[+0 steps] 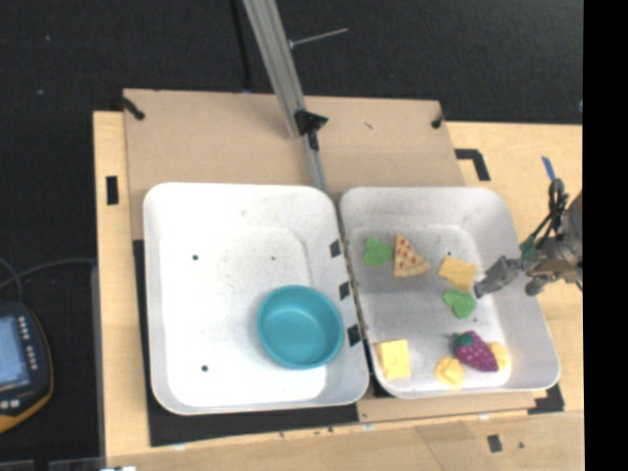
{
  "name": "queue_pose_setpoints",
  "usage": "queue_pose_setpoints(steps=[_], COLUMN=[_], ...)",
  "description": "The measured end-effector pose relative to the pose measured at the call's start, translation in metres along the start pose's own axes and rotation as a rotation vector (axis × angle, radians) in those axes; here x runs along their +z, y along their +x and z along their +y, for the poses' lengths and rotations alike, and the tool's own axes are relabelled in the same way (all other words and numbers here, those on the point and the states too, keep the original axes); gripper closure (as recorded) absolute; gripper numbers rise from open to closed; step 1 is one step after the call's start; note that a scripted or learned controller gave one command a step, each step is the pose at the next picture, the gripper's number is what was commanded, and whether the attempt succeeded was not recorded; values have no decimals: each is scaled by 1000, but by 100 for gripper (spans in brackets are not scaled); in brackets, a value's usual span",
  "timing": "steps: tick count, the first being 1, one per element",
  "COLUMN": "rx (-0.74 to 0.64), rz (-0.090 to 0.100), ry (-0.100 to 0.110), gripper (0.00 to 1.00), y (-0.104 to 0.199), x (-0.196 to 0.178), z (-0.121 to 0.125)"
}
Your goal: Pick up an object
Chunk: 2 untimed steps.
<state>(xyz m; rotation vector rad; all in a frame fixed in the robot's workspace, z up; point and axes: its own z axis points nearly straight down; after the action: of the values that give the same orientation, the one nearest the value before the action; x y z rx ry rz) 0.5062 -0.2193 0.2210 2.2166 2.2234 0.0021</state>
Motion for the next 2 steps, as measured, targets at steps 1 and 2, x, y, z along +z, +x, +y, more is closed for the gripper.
queue_pose_setpoints(steps=[1,2], rx=[1,4], rz=[0,0], ry=[-1,6], gripper=[0,0], y=[0,-5], x=[0,59], z=[0,-8])
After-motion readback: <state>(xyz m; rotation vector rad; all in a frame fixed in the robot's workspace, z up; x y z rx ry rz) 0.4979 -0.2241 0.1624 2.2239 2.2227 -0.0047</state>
